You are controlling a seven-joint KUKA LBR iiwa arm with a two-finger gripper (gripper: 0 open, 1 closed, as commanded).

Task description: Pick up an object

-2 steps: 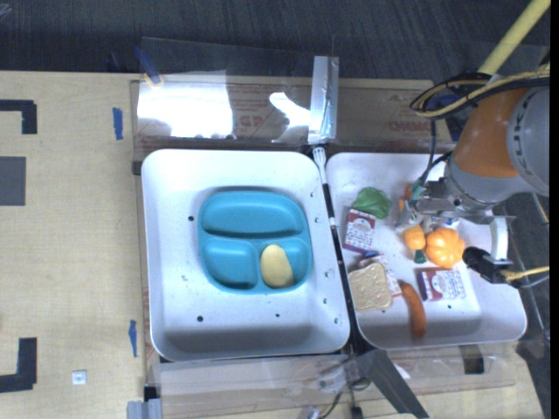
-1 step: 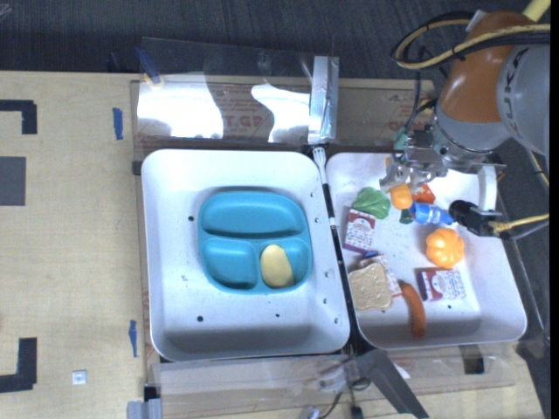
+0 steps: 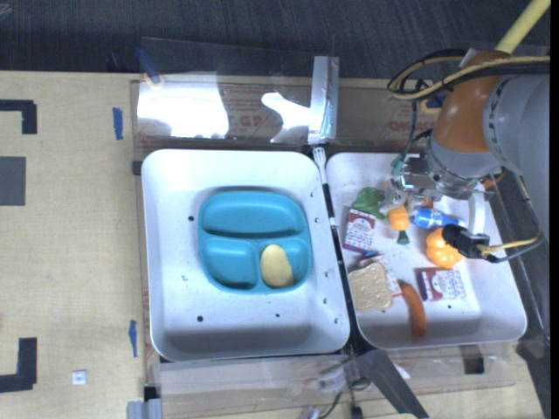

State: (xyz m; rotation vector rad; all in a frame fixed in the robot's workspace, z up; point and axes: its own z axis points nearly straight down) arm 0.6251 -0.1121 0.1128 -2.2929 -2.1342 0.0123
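Robot lab, taped bench [image 3: 61, 234] (white bins [image 3: 162, 260])

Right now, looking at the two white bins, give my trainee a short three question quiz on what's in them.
1. True or false: the yellow egg-shaped item lies in the blue divided tray.
2. Which bin holds the toast slice? A) left bin B) right bin C) neither
3. Fill in: the sausage lies just to the ____ of the toast slice in the picture.

Key: 1 true; 2 B; 3 right.
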